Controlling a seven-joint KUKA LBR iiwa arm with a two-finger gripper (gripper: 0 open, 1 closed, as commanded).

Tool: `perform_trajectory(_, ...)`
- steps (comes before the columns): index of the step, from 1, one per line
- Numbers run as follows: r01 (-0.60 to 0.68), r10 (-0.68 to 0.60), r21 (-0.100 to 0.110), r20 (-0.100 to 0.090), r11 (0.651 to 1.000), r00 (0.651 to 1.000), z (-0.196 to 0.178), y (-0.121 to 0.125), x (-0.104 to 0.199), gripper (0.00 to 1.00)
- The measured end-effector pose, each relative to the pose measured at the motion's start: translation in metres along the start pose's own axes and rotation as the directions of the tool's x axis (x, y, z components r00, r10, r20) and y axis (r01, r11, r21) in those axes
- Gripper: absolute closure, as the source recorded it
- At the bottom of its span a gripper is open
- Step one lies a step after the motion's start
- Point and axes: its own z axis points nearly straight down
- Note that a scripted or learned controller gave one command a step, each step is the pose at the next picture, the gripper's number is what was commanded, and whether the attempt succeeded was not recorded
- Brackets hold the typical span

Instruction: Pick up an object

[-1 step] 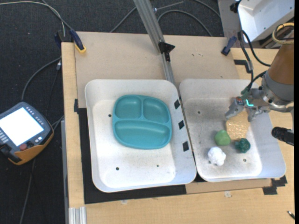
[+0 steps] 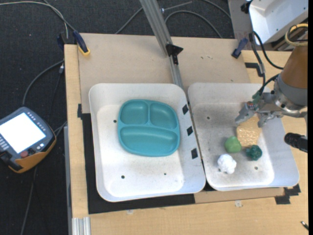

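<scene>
Claw (image 2: pixel 254 115) on our arm is hanging over the right bin (image 2: pixel 215 131), fingers spread apart with nothing between them, so it's released as far as we can see. Sitting right under it is a tan sponge-like block (image 2: pixel 248 134), which we'd guess is the target, since the claw is lined up pretty much above its upper edge.

Just below the block there's a light green ball (image 2: pixel 233 145) touching its lower left corner, a dark green lump (image 2: pixel 253 152) close on the lower right, and a crumpled white thing (image 2: pixel 226 164) a bit further down. They're all bunched together, so we figure a drop onto the block could nudge the neighbours.

Over in the left bin (image 2: pixel 105 131) lies a teal divided plate (image 2: pixel 148 127), flat and alone, well apart from the action.

Both bins sit side by side on a brownish table (image 2: pixel 127 58) with black tape at the edges. A metal pole (image 2: pixel 156 18) slants across the top, blue clamps (image 2: pixel 80 42) grip the table's far corners, cables snake over the dark carpet, and a handheld controller (image 2: pixel 22 138) lies on the floor at left.
</scene>
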Motion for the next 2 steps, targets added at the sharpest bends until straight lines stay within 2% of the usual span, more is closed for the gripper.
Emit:
perform_trajectory(1,-0.001,0.001,0.006,-0.002,1.0,1.0,0.062,-0.004,0.004,0.0)
perform_trajectory(2,0.0,0.0,-0.008,0.004,1.0,1.0,0.109,-0.001,0.003,0.0)
